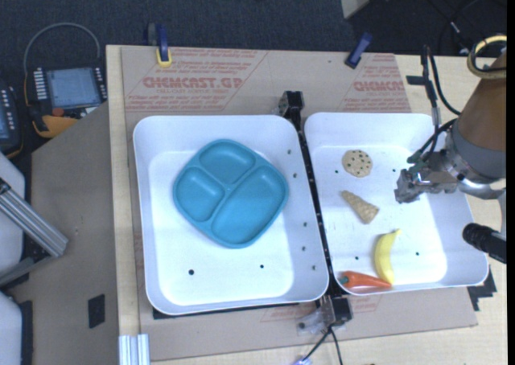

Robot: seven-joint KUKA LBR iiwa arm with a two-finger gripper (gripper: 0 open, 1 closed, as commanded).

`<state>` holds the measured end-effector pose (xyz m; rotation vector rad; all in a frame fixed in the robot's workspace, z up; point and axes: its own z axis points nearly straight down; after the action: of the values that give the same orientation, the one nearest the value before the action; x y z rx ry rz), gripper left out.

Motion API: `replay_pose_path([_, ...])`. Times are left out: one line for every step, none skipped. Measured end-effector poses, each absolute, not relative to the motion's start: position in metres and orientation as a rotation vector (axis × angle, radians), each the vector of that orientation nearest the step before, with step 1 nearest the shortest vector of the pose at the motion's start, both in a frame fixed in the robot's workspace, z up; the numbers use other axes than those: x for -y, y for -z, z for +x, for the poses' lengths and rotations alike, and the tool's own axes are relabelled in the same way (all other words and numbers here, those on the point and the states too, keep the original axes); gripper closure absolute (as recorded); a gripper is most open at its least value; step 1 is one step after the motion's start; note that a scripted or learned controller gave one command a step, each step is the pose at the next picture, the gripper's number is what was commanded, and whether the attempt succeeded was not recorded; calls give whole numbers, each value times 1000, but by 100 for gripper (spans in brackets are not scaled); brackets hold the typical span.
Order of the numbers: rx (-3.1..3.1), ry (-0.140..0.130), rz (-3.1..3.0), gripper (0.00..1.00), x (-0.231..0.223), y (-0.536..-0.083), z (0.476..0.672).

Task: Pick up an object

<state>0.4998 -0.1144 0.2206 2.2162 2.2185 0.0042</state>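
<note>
1. The grey arm with its orange band enters from the right edge of the bench; its upper part is cut off by the frame.
2. The dark two-finger gripper (410, 186) hangs over the right shallow white bin (402, 124), near that bin's right wall. Whether the jaws are spread or pressed together I cannot tell: they are small and dark.
3. In the right bin lie a round speckled cookie (356, 163), a tan wedge-shaped piece (360, 206), a yellow plastic banana (386, 254) and an orange carrot-like piece (364, 280) against the near wall, partly hidden by the rim.
4. The left shallow white bin (153, 219) holds a blue plastic divided plate (230, 192) at its middle.
</note>
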Motion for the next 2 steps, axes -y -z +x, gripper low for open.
replay_pose_path([-2219, -5, 2215, 100, 109, -283, 502])
replay_pose_path([-2224, 1, 2221, 100, 67, -276, 498])
